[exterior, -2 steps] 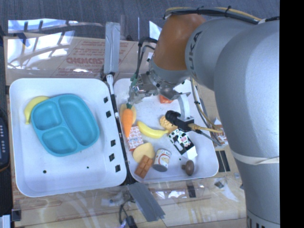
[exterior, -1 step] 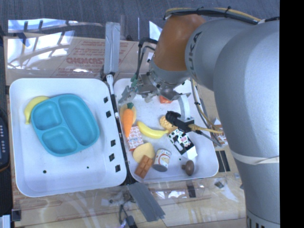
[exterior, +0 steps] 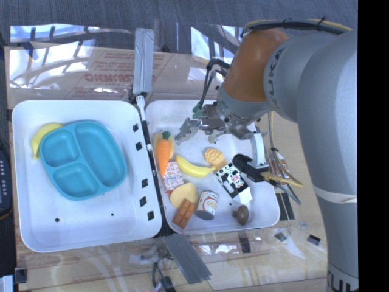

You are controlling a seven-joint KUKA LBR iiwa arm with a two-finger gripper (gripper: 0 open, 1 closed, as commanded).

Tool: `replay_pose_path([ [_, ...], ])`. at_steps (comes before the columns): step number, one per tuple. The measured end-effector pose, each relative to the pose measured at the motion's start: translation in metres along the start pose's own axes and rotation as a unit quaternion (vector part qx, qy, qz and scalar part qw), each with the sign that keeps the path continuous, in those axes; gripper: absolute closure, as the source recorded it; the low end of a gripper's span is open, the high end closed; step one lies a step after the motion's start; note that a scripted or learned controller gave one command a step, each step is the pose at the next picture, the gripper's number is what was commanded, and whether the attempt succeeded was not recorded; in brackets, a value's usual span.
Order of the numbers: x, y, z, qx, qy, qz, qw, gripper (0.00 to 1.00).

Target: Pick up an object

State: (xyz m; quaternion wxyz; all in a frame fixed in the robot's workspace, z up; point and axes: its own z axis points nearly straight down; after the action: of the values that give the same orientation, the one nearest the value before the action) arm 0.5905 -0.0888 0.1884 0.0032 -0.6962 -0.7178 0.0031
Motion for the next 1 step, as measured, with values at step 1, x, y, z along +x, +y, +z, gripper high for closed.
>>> replay_pose_path([
  [1, -0.015, -0.0303, 0.094, -0.007, 0.0, -0.05, 0.9988, 0.0],
])
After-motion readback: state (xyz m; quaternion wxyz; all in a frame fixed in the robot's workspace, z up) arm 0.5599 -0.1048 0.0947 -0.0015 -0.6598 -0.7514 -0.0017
